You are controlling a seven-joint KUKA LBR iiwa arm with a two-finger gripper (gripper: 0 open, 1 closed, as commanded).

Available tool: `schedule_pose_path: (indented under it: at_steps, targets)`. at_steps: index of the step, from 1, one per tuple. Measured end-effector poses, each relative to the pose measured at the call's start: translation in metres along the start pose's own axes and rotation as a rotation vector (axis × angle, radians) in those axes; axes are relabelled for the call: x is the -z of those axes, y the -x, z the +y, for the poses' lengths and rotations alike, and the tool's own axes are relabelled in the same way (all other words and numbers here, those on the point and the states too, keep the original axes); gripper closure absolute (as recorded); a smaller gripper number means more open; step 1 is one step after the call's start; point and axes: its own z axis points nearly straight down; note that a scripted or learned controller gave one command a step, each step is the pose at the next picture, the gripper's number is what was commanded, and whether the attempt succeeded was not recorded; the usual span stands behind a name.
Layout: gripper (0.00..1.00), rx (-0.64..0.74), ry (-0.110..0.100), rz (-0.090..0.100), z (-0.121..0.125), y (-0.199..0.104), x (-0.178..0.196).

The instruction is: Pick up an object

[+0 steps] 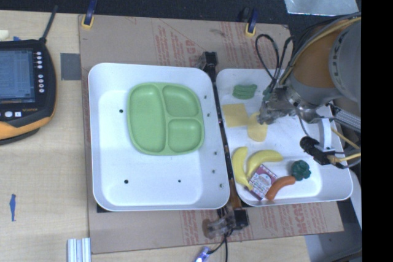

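The claw (pixel 268 112) hangs low in the right bin (pixel 331 193), its state not discernible, just above a pale yellow piece (pixel 257 130), with a yellow square (pixel 234 114), green item (pixel 244 91), bananas (pixel 253 164) and a carrot (pixel 279 186) nearby.

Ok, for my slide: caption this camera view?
Arm's claw over yellow food toys in right bin; green divided plate in left bin.

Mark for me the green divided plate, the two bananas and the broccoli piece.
green divided plate (pixel 164 118): camera view, on the ridge where its compartments meet.
bananas (pixel 250 165): camera view, on the upper banana's curved middle.
broccoli piece (pixel 300 169): camera view, on its dark green head.
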Motion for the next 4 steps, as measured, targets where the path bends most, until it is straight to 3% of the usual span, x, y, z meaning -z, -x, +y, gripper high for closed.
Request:
schedule_pose_path:
  at_steps: [1, 2, 3, 4]
  targets:
    - [0.0, 0.0, 0.0, 0.0, 0.0, 0.0, 0.0]
    - [0.0, -0.003, -0.005, 0.003, -0.007, -0.002, -0.02]
    - [1.0, -0.002, -0.006, 0.003, -0.007, -0.001, -0.01]
    - [0.0, -0.002, -0.007, 0.003, -0.007, -0.001, -0.01]
